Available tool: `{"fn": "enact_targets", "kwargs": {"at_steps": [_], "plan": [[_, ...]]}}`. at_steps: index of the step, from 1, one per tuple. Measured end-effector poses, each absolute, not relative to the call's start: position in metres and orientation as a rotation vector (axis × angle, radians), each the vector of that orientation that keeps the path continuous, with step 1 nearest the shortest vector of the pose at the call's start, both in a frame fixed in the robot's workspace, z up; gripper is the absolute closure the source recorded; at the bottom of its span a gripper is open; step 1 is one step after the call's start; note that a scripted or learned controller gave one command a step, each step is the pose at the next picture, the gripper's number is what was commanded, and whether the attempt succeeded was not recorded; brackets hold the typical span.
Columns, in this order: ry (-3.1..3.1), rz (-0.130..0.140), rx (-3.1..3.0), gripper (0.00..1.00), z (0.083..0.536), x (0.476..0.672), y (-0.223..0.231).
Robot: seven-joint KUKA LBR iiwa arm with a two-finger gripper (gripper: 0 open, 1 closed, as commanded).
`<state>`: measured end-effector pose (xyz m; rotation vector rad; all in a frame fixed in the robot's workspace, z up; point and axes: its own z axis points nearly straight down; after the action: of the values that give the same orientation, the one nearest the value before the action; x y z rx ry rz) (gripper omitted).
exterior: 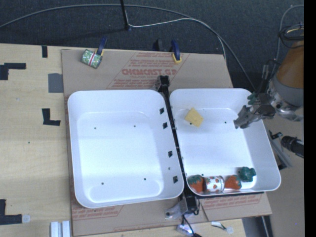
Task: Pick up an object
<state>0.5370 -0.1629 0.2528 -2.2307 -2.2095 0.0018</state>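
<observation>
Reaching in from three o'clock, the arm (291,78) poises its pincer (243,120), grip state unclear, with the yellow block (194,117) at its nine o'clock.

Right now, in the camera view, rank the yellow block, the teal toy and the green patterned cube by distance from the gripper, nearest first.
From the gripper:
1. Teal toy, right bin's near right corner; yellow block, right bin's far left; too close to call.
2. Green patterned cube, on the cardboard beyond the left bin.

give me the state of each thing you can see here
pincer: over the right bin's right rim, holding nothing
yellow block: lying loose near the right bin's back
toys: lined up along the right bin's front wall
right bin: holds the block and toys
green-patterned box: on the cardboard behind the left bin
</observation>
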Motion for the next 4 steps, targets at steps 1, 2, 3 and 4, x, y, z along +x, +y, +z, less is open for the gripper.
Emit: {"fn": "enact_targets", "kwargs": {"at_steps": [1,2,3,4], "plan": [[-2.212,0.000,-2.230,0.00,0.253,0.538,-0.163],[-2.223,0.001,-2.218,0.00,0.239,0.602,-0.157],[-2.221,0.003,-2.218,0.00,0.199,0.608,-0.139],[-2.219,0.008,-2.214,0.00,0.087,0.632,-0.116]]}}
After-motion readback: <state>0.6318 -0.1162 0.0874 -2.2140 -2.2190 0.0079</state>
